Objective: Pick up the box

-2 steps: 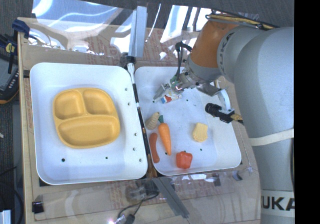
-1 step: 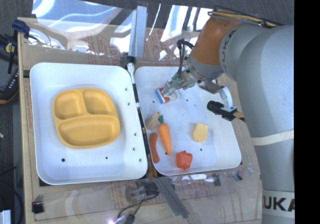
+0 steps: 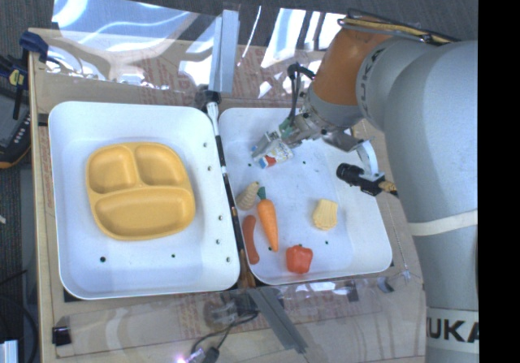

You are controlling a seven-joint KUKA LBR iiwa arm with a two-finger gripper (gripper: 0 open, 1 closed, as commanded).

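The box [image 3: 279, 158] is small, white with red and blue print, and lies in the upper left part of the right bin [image 3: 366, 231]. My gripper [image 3: 270, 145] reaches in from the right and hangs right over the box's upper left end, touching it or very close above it. The gripper hides part of the box. The view is too small to show whether the box is gripped.
Below the box the right bin holds a beige cone-like piece [image 3: 248, 195], a carrot [image 3: 268, 223], a red sausage [image 3: 250, 239], a red pepper [image 3: 299, 258] and a yellow chunk [image 3: 325, 213]. A yellow divided plate [image 3: 140, 189] lies in the left bin [image 3: 73, 272].
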